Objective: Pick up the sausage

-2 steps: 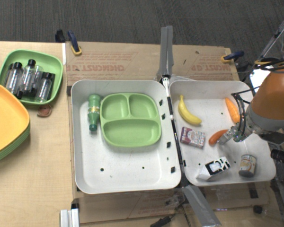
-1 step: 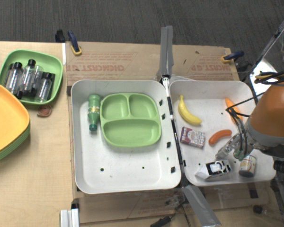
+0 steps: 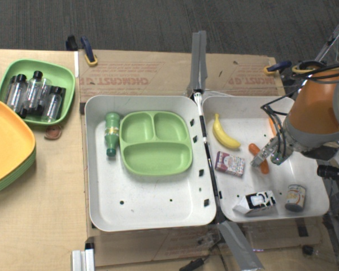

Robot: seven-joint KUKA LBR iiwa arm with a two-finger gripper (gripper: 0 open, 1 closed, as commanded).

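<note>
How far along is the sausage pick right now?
Done: the arm has reached into the right bin, and the gripper is down at the orange sausage, which lies beside the small pink box. In hand: closing in on the sausage; I can't tell whether it is gripped. Left: a secure hold and the lift, since the sausage seems to rest on the bin floor.

So the bench is covered in brown cardboard, and two shallow white bins sit on it side by side: the left bin around the middle, the right bin at 3 o'clock, edges touching. Over at 9 o'clock there's a stack of orange plates, and toward 10 o'clock a green tray with small dark-capped bottles in it. A blue clamp sits at 11 o'clock on the cardboard's back edge.
</note>
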